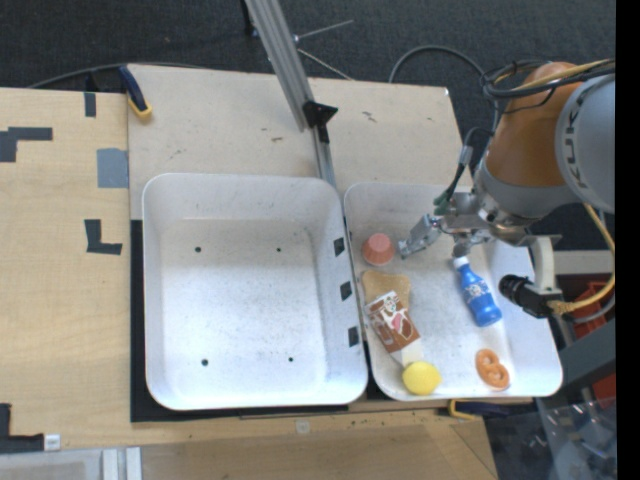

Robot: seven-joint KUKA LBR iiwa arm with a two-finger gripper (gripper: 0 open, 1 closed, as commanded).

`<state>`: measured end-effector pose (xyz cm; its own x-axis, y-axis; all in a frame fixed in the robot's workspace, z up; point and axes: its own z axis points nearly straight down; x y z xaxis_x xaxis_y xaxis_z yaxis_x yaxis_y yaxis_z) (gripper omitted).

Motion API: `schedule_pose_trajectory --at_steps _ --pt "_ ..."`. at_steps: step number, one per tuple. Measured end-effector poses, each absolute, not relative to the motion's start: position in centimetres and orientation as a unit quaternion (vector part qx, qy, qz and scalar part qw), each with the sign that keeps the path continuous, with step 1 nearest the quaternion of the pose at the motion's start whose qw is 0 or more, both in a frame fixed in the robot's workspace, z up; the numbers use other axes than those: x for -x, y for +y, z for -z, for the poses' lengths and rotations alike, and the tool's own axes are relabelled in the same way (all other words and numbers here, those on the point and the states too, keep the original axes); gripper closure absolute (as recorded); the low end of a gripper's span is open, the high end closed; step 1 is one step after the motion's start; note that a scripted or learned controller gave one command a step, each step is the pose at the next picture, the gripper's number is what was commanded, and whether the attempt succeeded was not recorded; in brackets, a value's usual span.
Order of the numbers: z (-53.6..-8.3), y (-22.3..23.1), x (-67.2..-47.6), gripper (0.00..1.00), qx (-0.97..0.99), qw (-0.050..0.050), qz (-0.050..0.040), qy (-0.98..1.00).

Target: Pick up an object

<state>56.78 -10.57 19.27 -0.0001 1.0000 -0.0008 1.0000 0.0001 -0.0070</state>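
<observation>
We look down on two white bins side by side on the counter (250,118). The left bin (160,268) sits beside the right bin (540,368), which carries all the loose things. The arm (545,138), grey with an orange band, reaches in from the right and hangs over the far part of the right bin. Its jaws (415,243) point left and down, just beside a pink cup (377,249) that lies at the bin's far left; we see nothing between the jaws, and we cannot tell whether they are wide or narrow. Near of the cup lies a brown packet (391,313), slanting toward the near side. A yellow ball (421,377) rests just near of the packet, at the bin's near wall. A blue bottle (476,292) lies toward the right of the bin, its white cap pointing far, close under the wrist. An orange ring-shaped thing (491,367) sits in the near right corner, apart from the bottle. A grey rail (285,53) slants across the counter from the far side down to the seam between the bins.
</observation>
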Motion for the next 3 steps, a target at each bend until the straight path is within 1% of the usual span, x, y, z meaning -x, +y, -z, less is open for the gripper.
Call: schedule_pose_trajectory --at_steps 1,2,3 --pt "-13.3 -10.9 -57.3 0.00 0.707 0.003 -0.0028 -0.707" --pt "-9.0 -10.9 -57.4 0.00 0.707 0.000 0.0004 -0.707" --pt "-10.2 -10.9 -57.5 1.00 0.706 -0.002 0.0010 -0.708"
